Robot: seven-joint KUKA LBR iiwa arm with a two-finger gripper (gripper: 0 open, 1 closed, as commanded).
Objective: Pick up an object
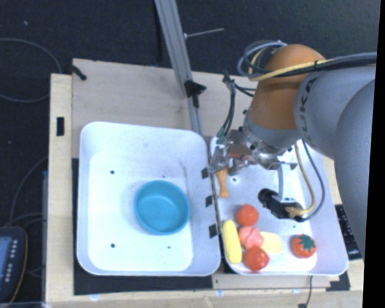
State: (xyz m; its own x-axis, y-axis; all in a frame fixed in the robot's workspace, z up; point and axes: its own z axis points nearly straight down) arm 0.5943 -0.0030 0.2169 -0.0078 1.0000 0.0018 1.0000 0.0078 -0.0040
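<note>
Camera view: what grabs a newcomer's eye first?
Likely the grey arm with its orange band, coming in from the right and hanging over the right bin near the divider. Next, the blue bowl alone in the left bin. Then the bright toy food bunched at the right bin's near edge: yellow corn, red tomatoes, and a strawberry.

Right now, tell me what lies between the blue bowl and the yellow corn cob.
In the camera view, the blue bowl and yellow corn cob are parted by bare floor of the left bin and the two bins' adjoining rims; no object lies between.
</note>
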